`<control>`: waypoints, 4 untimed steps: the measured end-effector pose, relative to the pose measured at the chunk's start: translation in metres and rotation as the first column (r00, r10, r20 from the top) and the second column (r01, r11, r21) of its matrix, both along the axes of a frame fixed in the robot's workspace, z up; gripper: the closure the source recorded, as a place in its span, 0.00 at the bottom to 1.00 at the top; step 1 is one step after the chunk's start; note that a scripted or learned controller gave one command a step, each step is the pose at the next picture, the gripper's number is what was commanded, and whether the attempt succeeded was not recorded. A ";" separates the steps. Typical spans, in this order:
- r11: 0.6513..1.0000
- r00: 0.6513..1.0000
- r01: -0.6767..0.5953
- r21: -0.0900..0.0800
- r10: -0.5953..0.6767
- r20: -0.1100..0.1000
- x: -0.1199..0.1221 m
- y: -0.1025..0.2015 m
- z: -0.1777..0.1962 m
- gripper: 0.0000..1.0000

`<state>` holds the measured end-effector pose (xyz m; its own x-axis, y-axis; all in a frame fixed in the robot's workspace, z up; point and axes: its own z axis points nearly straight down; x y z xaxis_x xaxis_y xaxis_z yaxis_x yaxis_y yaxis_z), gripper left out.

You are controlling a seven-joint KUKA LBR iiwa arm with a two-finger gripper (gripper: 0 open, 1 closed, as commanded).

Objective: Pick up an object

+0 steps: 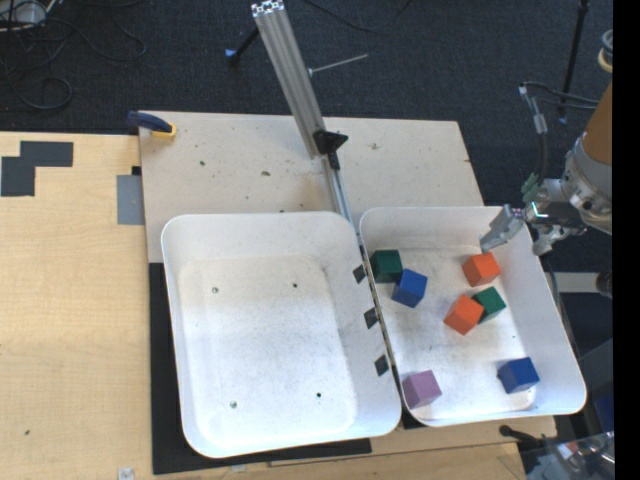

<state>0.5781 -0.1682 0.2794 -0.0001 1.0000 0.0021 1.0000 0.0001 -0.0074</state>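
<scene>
Several small cubes lie in the right bin (pixel 560 328): a dark green cube (pixel 386 264) and a blue cube (pixel 409 288) near its left wall, an orange cube (pixel 481 268), a second orange cube (pixel 463 314) touching a green cube (pixel 489 302), another blue cube (pixel 518 374) and a purple cube (pixel 421 388) near the front. My gripper (pixel 518 240) hangs over the bin's far right corner, just right of and above the upper orange cube. It is open, with one grey finger (pixel 497 234) slanting down-left and nothing between the fingers.
The left bin (pixel 200 268) sits beside the right one, with black clips (pixel 368 316) along the shared wall. A slanted aluminium bar (pixel 295 78) rises behind the bins. A small blue and yellow clamp (pixel 152 124) lies at the board's far left corner.
</scene>
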 end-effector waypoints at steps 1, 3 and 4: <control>1.000 1.000 0.000 -0.001 0.000 0.005 0.001 0.000 0.003 0.00; 1.000 1.000 0.003 0.000 -0.003 0.000 0.001 0.006 -0.106 0.00; 1.000 1.000 0.003 -0.002 -0.003 0.005 -0.001 0.002 -0.149 0.00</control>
